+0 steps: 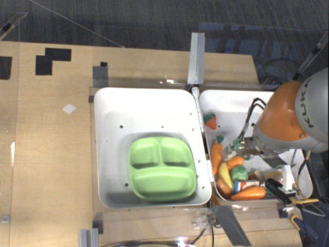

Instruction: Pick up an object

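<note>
- Two shallow white bins side by side on a wooden bench [46, 153], parted by a narrow rim running front to back.
- Left bin [110, 138]: one green divided tray [162, 168], three compartments, lying flat toward the near right part of the floor.
- Right bin [231, 104]: a heap of toy food crowded into the near left corner, against the dividing rim.
- Small strawberry [210, 121] apart from the heap, farther back, close to the rim.
- Upright-lying orange carrot [216, 156] along the rim, a yellow banana [225, 175] just beside it toward the near wall.
- Green leafy piece [239, 173] in the middle of the heap, a second carrot [249, 193] lying crosswise along the near wall, touching the banana's end.
- Red-and-white packet [250, 183] wedged between the green piece and the crosswise carrot.
- Grey arm [285, 120] with orange band reaching in from the right, low over the right bin.
- Gripper [241, 147] down at the far edge of the heap, just above a small orange piece [235, 162]; jaw state impossible to tell, fingertips hidden among cables and toys.
- Nothing visibly held between the fingers.
</note>
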`<state>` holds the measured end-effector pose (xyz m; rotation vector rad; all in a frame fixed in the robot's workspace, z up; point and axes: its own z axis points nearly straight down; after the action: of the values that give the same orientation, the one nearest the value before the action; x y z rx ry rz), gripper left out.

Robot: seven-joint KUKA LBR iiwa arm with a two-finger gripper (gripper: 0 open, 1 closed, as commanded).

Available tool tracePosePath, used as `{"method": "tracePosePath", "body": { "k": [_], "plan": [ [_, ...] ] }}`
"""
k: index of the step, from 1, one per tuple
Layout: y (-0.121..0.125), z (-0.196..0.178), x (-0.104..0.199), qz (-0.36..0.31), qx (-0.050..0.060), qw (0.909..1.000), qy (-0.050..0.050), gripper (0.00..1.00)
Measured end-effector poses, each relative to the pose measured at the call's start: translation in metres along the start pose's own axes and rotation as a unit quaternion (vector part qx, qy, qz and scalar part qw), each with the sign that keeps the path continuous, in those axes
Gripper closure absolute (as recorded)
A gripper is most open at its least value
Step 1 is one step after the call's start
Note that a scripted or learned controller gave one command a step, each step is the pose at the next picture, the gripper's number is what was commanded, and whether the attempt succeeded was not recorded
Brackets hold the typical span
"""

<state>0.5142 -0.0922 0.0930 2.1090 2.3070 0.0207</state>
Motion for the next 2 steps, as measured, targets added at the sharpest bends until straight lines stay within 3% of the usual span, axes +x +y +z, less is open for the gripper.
{"method": "tracePosePath", "body": {
  "k": [1, 2],
  "plan": [
    [0.011, 0.001, -0.021, 0.03, 0.002, 0.9995, 0.003, 0.0],
    [0.002, 0.0, 0.001, -0.046, -0.003, 0.999, -0.003, 0.0]
  ]
}}
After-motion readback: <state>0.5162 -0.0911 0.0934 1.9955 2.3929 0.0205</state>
